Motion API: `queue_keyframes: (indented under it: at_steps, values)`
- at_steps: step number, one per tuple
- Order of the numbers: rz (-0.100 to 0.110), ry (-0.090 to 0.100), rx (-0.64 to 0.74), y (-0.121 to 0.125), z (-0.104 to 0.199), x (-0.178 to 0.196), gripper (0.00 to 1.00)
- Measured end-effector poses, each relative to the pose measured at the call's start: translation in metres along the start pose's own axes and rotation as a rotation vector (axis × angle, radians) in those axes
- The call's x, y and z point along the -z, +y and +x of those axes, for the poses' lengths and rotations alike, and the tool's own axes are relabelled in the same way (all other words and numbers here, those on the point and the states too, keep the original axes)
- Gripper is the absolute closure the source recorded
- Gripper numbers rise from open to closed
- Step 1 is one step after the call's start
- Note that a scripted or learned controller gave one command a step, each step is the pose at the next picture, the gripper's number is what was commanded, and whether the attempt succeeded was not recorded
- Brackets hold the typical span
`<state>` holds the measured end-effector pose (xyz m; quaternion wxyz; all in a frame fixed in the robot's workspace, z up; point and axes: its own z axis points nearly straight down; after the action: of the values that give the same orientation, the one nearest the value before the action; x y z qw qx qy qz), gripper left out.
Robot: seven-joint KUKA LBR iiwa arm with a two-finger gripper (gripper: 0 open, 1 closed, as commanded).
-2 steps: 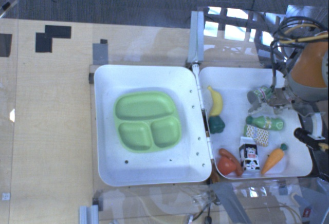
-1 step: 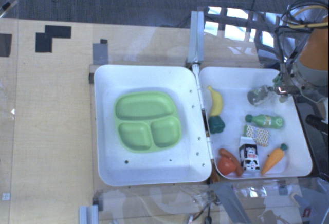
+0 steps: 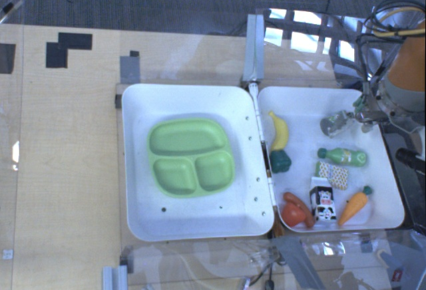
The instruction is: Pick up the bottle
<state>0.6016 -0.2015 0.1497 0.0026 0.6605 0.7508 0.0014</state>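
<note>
We judge nothing done yet: bottle (image 3: 343, 157) lies on its side, ungrasped, in the right bin (image 3: 393, 215), gripper (image 3: 335, 124) near its 11 o'clock, finger state unreadable; descent and grasp remain.

A light green divided tray (image 3: 190, 156) is seen in a white bin (image 3: 133, 169). The bottle (image 3: 343, 156) is coloured green, the banana (image 3: 279, 130) yellow, the carrot (image 3: 354, 205) orange.
</note>
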Motion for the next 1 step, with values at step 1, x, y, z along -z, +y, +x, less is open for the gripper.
queue_keyframes:
  at_steps: [1]
  values:
    - [-0.007, -0.003, 0.043, -0.0221, -0.0007, -0.0606, 0.0]
